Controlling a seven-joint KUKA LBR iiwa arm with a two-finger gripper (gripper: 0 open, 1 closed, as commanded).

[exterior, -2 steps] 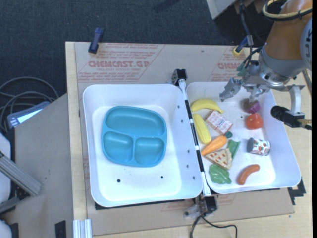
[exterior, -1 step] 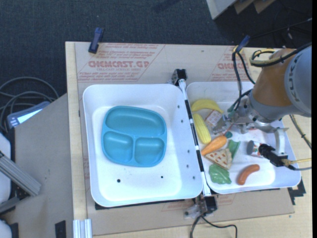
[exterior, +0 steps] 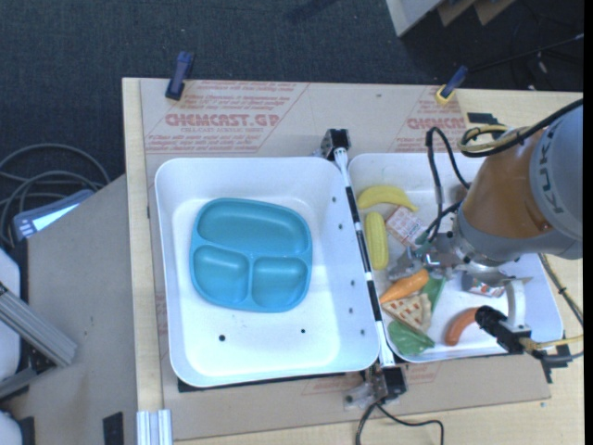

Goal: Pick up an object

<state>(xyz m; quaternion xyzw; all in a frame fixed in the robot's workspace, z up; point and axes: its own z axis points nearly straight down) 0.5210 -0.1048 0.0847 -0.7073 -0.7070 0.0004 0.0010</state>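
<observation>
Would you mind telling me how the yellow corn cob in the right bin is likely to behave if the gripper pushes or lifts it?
The corn cob looks rounded and elongated, so it may roll sideways if nudged. It appears to be glossy toy plastic, probably light, stiff and somewhat slippery. It lies beside the banana, which could shift too.

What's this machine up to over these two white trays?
A grey and orange robot arm reaches into the right bin, over a pile of toy food: a banana, corn cob, carrot, sandwich wedge and sausage. Its job is picking one up. The left bin holds a blue divided plate.
</observation>
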